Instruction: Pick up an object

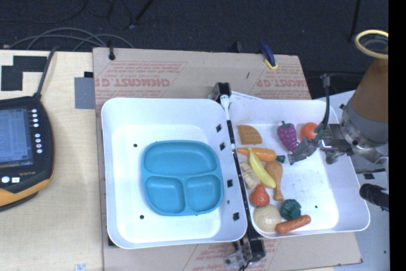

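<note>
The right bin [330, 197] holds several toy foods: purple grapes [287, 134], a red-orange tomato [308, 130], a bread slice [249, 134], a carrot [260, 152], a yellow banana [259, 168], a brown drumstick [275, 172], a red fruit [259, 195], a pale round piece [267, 217], green broccoli [291, 207] and an orange sausage-like piece [293, 224]. My gripper [301, 152] hangs low over the bin's upper right part, just below the grapes and the tomato. Nothing is visibly held in it.
The left bin [120, 136] carries a blue divided plate [182, 176]. Both bins rest on a cardboard sheet [165, 76]. A teach pendant [22, 149] lies on the bench at far left. The arm [371, 105] stands over the right bin's right edge.
</note>
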Robot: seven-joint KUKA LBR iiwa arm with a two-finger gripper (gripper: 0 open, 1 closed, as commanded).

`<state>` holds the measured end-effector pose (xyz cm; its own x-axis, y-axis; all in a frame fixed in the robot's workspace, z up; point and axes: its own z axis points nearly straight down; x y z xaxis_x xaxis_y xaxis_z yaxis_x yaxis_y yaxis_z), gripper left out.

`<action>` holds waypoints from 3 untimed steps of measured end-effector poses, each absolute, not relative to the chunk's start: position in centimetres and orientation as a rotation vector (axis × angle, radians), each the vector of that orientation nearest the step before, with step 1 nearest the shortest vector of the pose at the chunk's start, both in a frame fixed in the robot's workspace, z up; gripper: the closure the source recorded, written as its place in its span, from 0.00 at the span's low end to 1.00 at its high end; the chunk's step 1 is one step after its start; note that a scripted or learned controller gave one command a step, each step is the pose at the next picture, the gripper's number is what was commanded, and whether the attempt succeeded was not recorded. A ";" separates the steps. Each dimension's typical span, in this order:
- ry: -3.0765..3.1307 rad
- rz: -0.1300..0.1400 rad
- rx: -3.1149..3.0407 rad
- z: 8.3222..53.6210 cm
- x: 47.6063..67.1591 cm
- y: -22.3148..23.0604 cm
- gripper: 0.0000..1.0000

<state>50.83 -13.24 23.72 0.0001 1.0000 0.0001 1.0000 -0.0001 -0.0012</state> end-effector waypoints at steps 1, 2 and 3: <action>-2.215 0.009 -2.211 11.4 51.3 -10.4 0.00; -2.209 0.005 -2.224 13.0 51.4 -10.7 1.00; -2.230 -0.010 -2.218 23.5 51.1 -6.0 1.00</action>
<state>51.06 -6.03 23.48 -0.0054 1.0000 0.0020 1.0000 0.0054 0.0068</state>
